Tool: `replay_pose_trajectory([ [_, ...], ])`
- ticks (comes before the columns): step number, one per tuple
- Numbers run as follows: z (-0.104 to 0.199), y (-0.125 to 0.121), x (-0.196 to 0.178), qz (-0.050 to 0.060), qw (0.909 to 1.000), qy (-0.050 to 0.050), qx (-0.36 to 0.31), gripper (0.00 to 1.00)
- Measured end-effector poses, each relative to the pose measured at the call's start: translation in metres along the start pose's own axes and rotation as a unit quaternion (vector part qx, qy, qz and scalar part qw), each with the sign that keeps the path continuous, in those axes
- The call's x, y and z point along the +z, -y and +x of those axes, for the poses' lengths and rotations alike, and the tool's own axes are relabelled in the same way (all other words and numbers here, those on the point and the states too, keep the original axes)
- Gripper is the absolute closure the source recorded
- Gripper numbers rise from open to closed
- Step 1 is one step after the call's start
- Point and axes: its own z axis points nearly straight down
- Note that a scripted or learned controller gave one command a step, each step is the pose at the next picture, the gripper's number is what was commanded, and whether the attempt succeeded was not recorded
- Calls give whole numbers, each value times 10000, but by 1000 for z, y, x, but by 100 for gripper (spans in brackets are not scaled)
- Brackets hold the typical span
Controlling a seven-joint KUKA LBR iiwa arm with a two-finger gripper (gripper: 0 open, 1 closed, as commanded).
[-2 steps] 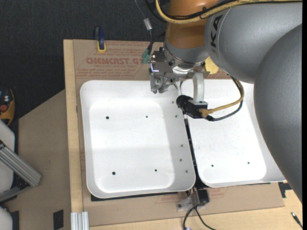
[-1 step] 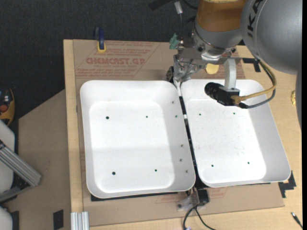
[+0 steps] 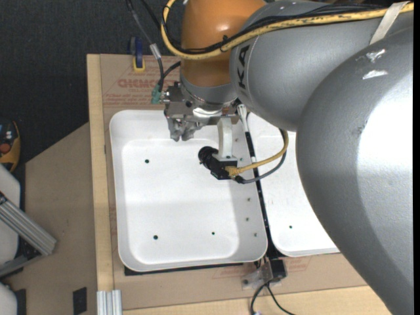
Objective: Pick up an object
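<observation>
Searching for an object to pick, I can't make one out. My hand (image 3: 182, 131) hangs low over the left bin's (image 3: 131, 241) far edge — fingers unreadable — grey arm (image 3: 341, 110) covering most of the right bin (image 3: 302, 245) on the bench (image 3: 105, 97).

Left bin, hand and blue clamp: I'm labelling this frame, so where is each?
left bin (image 3: 177, 241): camera view, bare floor near its front.
hand (image 3: 182, 131): camera view, between its fingertips.
blue clamp (image 3: 138, 52): camera view, its body.
</observation>
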Motion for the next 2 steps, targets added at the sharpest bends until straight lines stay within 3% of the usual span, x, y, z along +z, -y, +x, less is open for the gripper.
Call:
replay_pose_trajectory([
  [1, -39, 15, -97, -79, 9999, 7, 69, 100],
  [2, 11, -24, -19, -30, 10000, 13, 37, 100],
])
